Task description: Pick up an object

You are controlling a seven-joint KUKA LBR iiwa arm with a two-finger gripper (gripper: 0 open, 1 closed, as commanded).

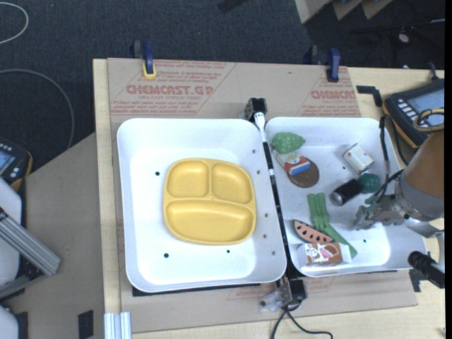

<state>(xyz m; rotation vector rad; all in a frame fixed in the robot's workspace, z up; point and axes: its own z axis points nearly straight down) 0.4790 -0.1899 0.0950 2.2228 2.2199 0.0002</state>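
Grey metal and an orange band come in from the right edge: the arm (427, 182) hangs low over the right bin (332, 129), its claw (374, 214) down near the bin floor toward the right wall. Whether the claw is open or closed, I cannot tell; it blurs into the wrist, and nothing shows plainly held in it.

Just up and left of the claw lies a dark cylinder (346, 191) with a teal piece (369, 183) beside it. A small white block (357, 157) sits further up. A green leafy toy (287, 142) rests near the bin's top left, with a brown round piece (302, 171) just below it. A green strip (321, 214) runs down the middle, and a watermelon slice (314, 232) and a printed card (326, 253) lie at the bottom.

Over in the left bin (141, 189), a yellow divided plate (209, 200) sits in the middle, well apart from the arm, with bare white floor all around it. The right bin's bottom right corner also has bare floor.
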